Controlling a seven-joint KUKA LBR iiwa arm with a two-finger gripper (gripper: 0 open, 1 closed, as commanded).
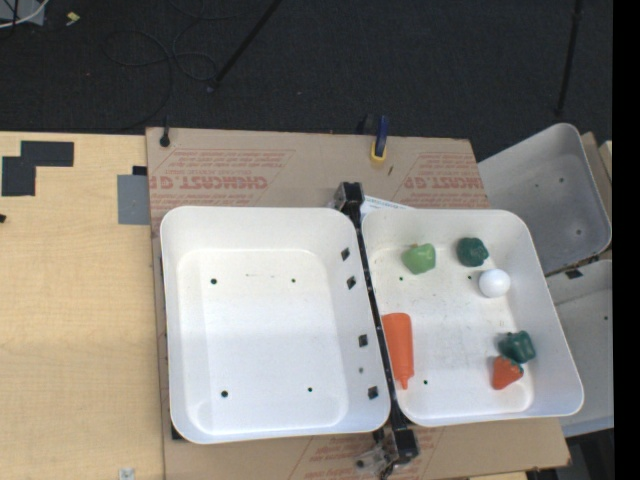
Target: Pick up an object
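The right bin (pixel 455 230) holds several small objects. An orange carrot-shaped piece (pixel 399 348) lies along its left wall. A light green lump (pixel 420 258) sits near the back, with a dark green lump (pixel 472 251) to its right. A white ball (pixel 493 283) rests just below the dark green lump. Near the front right corner another dark green piece (pixel 517 346) touches a red piece (pixel 505 372).
The left bin (pixel 190 258) stands beside the right one on a cardboard sheet (pixel 260 173). A blue and yellow clamp (pixel 379 140) grips the cardboard's back edge. A grey metal plate (pixel 545 193) stands at the right. Black clips (pixel 349 197) join the bins.
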